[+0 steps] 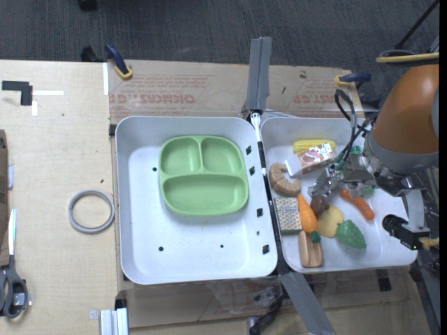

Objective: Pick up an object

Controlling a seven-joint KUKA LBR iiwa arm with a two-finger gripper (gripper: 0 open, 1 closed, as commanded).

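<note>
Two white bins side by side on the bench. Left bin (140, 243) has a light green divided plate (204, 174), three sections, sitting toward the far side.

Right bin (391, 253) is full of toy food, clustered in its left half: yellow corn (314, 146) at the far end, a red-and-white packet (312, 159) just near of it, a brown round bread piece (283, 179) at the left wall, a checked cracker-like block (286, 213), an orange carrot (306, 213), a hot dog (309, 249) nearest, a yellow-green pear shape (330, 221), green leafy piece (351, 234), and a small red-orange pepper or carrot (361, 205).

Arm comes in from the right, orange band visible. Gripper (330, 185) is low over the middle of the pile, by the carrot and a dark brown item (320, 203). Can't tell how far the fingers are spread or whether anything is between them; too cluttered.

Tape ring (91, 210) and scissors (12, 285) on the bench at left.
</note>
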